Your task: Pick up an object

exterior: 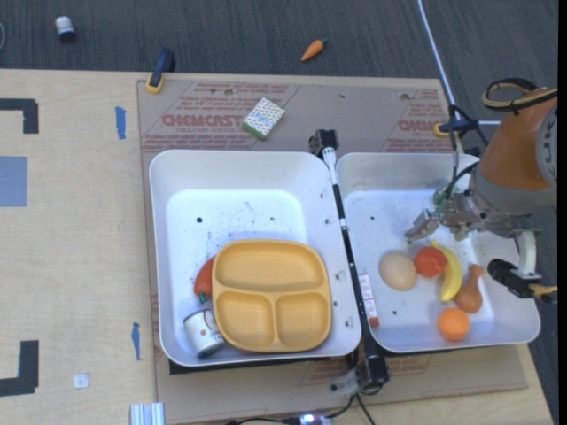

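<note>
Gripper [431, 224] low in right bin [390, 184], claw state unclear, just above tomato [430, 261], w/ banana [452, 275] & egg [399, 270] beside.

- The two bins [177, 193] look like smooth white plastic with a soft shine.
- The yellow tray [270, 295] looks like matt plastic.
- The toy fruit, such as the banana [452, 277] and the orange [454, 324], looks like smooth plastic.
- The egg [399, 271] looks smooth and dull.
- The board [221, 118] under the bins looks like plain brown cardboard.
- The bench [71, 264] looks like pale wood.
- The gripper [425, 227] looks like grey metal.
</note>
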{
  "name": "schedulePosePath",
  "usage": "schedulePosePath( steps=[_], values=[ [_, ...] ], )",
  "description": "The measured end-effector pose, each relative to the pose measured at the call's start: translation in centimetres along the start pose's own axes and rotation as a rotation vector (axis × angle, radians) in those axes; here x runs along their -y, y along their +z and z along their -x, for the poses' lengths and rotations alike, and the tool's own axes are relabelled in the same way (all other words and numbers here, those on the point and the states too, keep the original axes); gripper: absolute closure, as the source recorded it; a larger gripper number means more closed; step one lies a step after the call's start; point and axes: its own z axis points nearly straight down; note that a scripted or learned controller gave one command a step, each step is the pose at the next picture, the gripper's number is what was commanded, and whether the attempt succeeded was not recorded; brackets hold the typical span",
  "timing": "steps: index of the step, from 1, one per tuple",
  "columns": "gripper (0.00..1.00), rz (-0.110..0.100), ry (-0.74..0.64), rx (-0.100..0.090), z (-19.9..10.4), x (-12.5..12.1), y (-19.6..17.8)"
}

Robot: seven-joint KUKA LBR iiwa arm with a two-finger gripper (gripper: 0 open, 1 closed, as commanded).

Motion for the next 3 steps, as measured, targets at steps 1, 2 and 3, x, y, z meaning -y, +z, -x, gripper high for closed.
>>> schedulePosePath(
  steps=[1,2,3],
  values=[
    [0.0,-0.004,-0.001,-0.003,-6.8,0.8,1.1],
    [0.0,-0.001,0.001,-0.002,-7.5,5.1,1.0],
    [1.0,0.005,0.002,0.0,-7.5,4.9,-0.1]
  ],
)
